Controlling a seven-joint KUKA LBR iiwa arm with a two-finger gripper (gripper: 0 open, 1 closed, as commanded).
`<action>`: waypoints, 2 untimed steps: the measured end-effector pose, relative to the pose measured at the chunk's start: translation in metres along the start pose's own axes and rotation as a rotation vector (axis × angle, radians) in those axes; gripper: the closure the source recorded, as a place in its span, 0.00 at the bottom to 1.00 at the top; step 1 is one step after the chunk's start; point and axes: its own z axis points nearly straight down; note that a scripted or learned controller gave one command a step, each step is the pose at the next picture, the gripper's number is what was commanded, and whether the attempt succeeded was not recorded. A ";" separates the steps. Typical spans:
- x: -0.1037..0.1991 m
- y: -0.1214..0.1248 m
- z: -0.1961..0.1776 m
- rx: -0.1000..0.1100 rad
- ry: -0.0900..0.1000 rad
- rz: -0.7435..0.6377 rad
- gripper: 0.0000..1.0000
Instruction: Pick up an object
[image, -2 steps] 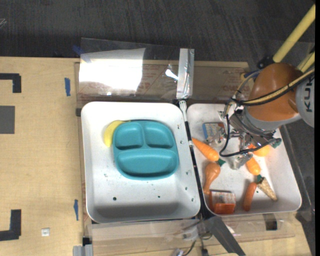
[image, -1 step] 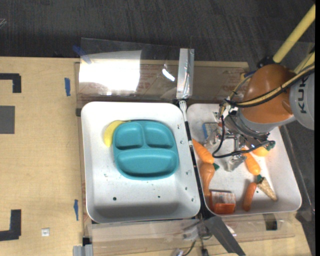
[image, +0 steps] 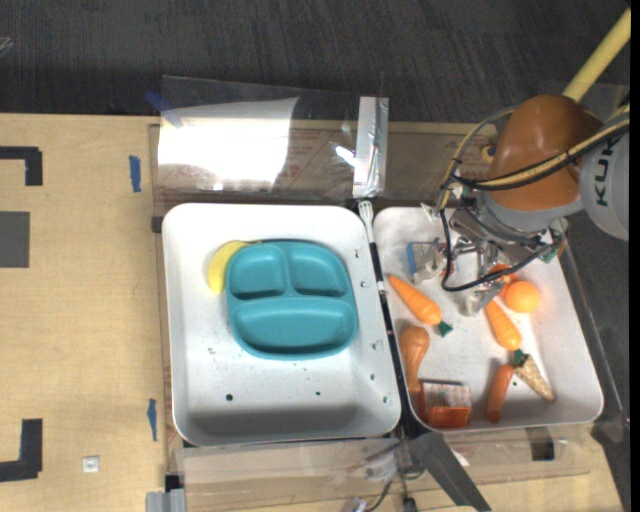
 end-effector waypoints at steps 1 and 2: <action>0.011 0.016 -0.001 0.024 -0.016 0.037 0.00; 0.020 0.054 -0.001 0.026 -0.016 0.034 0.00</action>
